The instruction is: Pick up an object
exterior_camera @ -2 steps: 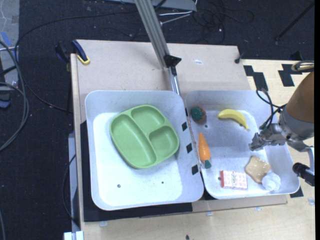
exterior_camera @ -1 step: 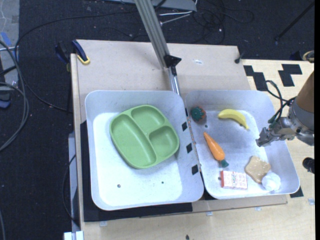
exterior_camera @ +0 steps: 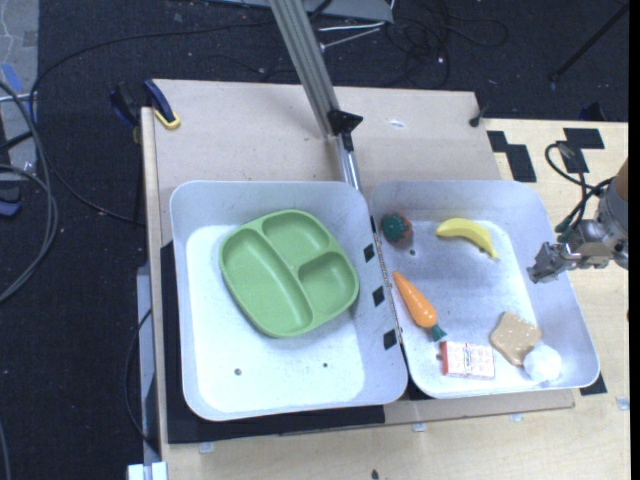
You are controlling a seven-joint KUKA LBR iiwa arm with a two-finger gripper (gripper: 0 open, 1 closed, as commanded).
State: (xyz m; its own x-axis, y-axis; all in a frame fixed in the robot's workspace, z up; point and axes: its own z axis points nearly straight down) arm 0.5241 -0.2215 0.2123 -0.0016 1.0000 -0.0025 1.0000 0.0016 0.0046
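In the right-hand white bin [exterior_camera: 520, 218] lie six small things that could be picked up. A yellow banana [exterior_camera: 468, 234] rests near the far wall, with a small round red and green toy [exterior_camera: 397, 228] just to its left by the divider between the bins. An orange carrot [exterior_camera: 416, 303] lies slantwise near the middle left. Along the near edge sit a red and white packet [exterior_camera: 467, 359], a tan bread slice [exterior_camera: 514, 337] and a white ball [exterior_camera: 543, 364], the bread and ball touching or nearly so. The gripper [exterior_camera: 549, 262] sits at the bin's right rim, beside the arm's grey wrist, and it is too dark and small to tell whether it is open or closed; nothing is seen in its grasp. The banana and the bread slice appear nearest to it. A good pick would likely favour the banana or the carrot, since each lies apart from its neighbours with bare bin floor around it, and would close across the narrow width. The bread and ball crowd each other near the corner wall, which may block a clean descent. The left bin [exterior_camera: 200, 368] holds a green divided plate [exterior_camera: 290, 271], well apart from the gripper. Both bins rest on a pale wooden bench [exterior_camera: 250, 128], and a slanted metal pole [exterior_camera: 305, 48] crosses above its far side.
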